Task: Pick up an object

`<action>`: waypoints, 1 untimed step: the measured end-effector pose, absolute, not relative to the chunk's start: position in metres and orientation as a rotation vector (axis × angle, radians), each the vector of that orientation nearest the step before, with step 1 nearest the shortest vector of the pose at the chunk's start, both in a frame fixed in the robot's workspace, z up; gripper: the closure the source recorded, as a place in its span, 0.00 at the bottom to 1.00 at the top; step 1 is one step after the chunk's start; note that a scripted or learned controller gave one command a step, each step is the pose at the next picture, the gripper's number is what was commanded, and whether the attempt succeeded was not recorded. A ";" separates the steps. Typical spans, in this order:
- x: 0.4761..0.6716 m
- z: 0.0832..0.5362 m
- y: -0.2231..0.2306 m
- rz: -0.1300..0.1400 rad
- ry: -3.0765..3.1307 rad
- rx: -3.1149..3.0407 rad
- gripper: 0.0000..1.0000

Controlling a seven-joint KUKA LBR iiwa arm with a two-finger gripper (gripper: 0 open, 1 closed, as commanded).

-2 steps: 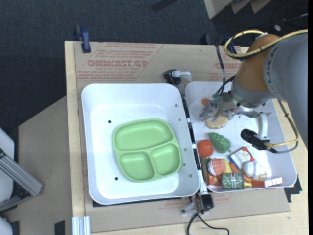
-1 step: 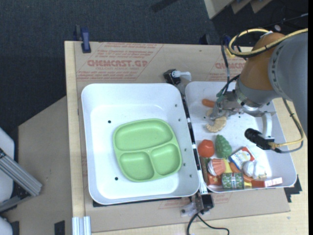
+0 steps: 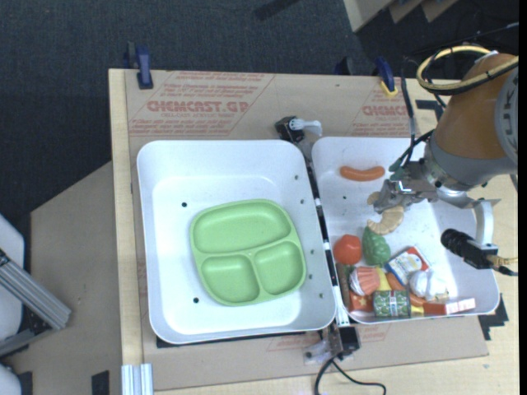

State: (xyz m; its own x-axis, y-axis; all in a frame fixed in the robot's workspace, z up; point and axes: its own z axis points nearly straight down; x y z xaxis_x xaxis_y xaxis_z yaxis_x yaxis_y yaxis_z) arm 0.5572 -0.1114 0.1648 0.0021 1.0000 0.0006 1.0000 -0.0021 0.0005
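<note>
Gripper point(image 3: 394, 197) hanging low over the right bin point(image 3: 486, 299), just above a pale tan piece point(image 3: 390, 218); whether it is gripping anything, I cannot tell from where I'm standing.

Toy food is crowding the right bin's near half: a red tomato point(image 3: 347, 248) sitting beside a green vegetable point(image 3: 377, 248), with a green can point(image 3: 390, 304) and small packets piling up by the near wall. An orange sausage point(image 3: 362, 172) is lying alone toward the far wall, apart from the heap. Over in the left bin point(image 3: 160, 179), a green divided plate point(image 3: 246, 250) is resting flat near the middle.
</note>
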 end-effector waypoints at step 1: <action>0.543 0.198 -0.020 -0.004 -2.230 -2.212 1.00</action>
